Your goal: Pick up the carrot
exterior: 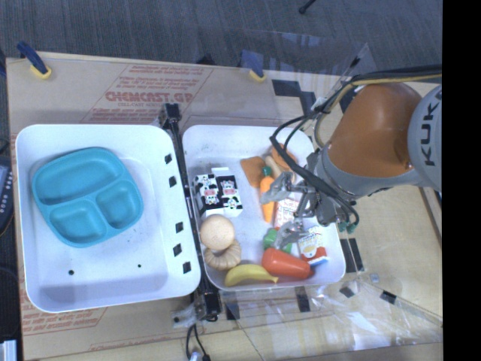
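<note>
Carrot (287,264) lies at the lower right of the frame in the right bin (225,138), long axis left-right, just below my claw (294,215); I cannot tell its state.

Bright, even overhead light, soft shadows (slightly blurry), glare on clear plastic sheet (376,307).

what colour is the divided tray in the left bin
Light blue tray, plain with three compartments, seen clearly in the camera view, lying in the white left bin.
</note>
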`<action>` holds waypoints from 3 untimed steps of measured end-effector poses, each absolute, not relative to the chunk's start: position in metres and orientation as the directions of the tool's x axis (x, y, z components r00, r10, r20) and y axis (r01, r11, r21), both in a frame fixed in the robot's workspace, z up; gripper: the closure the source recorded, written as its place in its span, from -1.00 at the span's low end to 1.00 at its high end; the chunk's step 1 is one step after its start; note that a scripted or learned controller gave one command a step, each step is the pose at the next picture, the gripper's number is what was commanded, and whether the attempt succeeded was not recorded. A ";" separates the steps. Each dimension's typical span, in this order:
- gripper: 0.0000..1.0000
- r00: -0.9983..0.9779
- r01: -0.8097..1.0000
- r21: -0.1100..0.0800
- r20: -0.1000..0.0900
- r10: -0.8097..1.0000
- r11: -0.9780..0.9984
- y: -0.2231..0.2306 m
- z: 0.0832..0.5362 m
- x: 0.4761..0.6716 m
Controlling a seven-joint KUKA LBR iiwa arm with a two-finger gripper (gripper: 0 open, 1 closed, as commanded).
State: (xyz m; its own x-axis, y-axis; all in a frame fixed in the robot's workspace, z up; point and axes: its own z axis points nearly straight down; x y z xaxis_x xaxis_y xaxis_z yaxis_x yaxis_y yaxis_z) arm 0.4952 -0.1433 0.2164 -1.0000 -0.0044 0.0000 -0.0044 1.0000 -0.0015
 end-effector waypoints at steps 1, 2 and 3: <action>-1.00 -0.999 -0.051 -0.001 -0.004 -0.051 0.999 -0.164 0.092 0.551; 1.00 -0.998 -0.061 0.000 -0.005 -0.061 0.998 -0.162 0.103 0.552; 1.00 -0.991 0.131 0.000 -0.003 0.131 0.991 -0.119 0.177 0.493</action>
